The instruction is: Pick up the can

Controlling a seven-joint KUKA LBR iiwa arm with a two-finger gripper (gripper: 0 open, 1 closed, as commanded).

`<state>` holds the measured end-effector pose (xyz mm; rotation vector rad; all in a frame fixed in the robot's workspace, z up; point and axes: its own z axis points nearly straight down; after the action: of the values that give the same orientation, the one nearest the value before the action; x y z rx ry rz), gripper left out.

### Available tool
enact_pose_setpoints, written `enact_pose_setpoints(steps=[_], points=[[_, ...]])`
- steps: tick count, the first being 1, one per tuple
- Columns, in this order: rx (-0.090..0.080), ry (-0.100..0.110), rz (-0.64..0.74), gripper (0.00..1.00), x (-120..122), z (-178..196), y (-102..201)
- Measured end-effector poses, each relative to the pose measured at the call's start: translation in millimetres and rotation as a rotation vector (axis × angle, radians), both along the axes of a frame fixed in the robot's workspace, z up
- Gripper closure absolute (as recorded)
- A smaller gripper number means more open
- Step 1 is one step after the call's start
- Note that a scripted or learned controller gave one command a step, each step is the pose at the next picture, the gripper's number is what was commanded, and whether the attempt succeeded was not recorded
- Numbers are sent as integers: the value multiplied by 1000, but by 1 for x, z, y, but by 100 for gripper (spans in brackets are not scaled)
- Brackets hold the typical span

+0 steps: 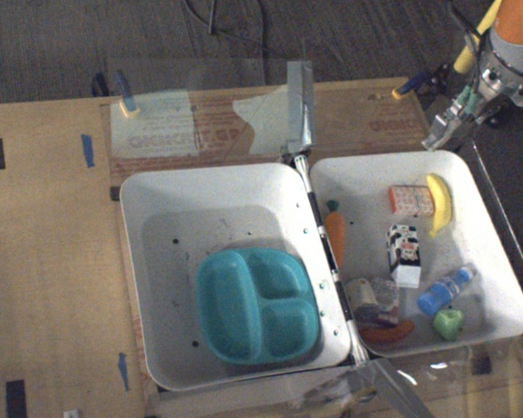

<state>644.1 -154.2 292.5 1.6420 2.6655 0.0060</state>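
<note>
The can lies on its side at the front left of the right bin. It is pale with a dull label and rests against the bin's left wall, just above a red sausage-shaped toy. My gripper hangs above the bench beyond the right bin's far right corner. It is outside the bin, well away from the can, and carries nothing that I can see.
The right bin also holds a carrot, a small red-and-white box, a banana, a cow-patterned carton, a water bottle and a green apple. A teal divided plate lies in the left bin.
</note>
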Motion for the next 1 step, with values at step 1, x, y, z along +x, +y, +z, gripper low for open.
enact_pose_setpoints(steps=[1], points=[[-2,-8,-2,100,1,12,-1]])
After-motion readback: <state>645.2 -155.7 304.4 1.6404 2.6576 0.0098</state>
